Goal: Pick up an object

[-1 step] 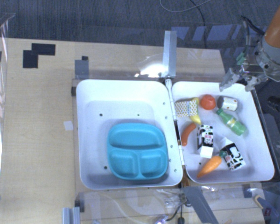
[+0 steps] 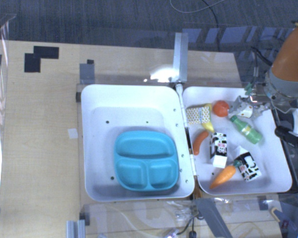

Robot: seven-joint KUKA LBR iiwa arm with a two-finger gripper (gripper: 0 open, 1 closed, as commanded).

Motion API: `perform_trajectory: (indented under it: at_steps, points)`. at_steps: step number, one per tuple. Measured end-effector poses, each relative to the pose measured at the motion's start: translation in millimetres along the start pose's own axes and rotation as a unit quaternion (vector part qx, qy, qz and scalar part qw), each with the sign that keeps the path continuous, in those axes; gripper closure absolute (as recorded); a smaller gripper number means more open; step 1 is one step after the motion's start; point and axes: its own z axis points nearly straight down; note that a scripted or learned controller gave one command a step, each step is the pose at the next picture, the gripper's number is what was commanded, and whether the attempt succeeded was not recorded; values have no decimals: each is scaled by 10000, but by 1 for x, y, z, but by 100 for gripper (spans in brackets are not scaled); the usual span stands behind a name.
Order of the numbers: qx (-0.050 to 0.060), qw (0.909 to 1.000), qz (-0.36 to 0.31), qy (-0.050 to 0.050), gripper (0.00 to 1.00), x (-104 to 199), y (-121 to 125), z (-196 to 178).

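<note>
My gripper point(image 2: 247, 106) hangs over the far right part of the right bin point(image 2: 283, 185), just above the capped end of a green bottle point(image 2: 247, 130) that lies on its side. An orange-red ball point(image 2: 220, 108) sits just left of the gripper. Further left lie a checkered yellow-white packet point(image 2: 198, 114) and a small yellow piece point(image 2: 207, 125). Nearer the front are an orange-red sausage shape point(image 2: 200, 141), a cow-patterned carton point(image 2: 219, 149), a second cow-patterned carton point(image 2: 247, 166) and a carrot point(image 2: 223, 176). Nothing is seen held.
The left bin point(image 2: 104, 103) holds a blue divided tray point(image 2: 146, 160) toward its front. A metal post point(image 2: 181, 56) stands behind the seam between the bins. The arm's orange band point(image 2: 293, 58) is at the right edge, with dark fixtures beside the right bin.
</note>
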Motion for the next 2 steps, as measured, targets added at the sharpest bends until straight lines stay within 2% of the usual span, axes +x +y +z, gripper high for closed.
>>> perform_trajectory:
  at_steps: [1,2]
  points:
    - [2,10000,31,-2,0,-51,18,75]
    - [-6,9890,-1482,0,0,-32,28,103]
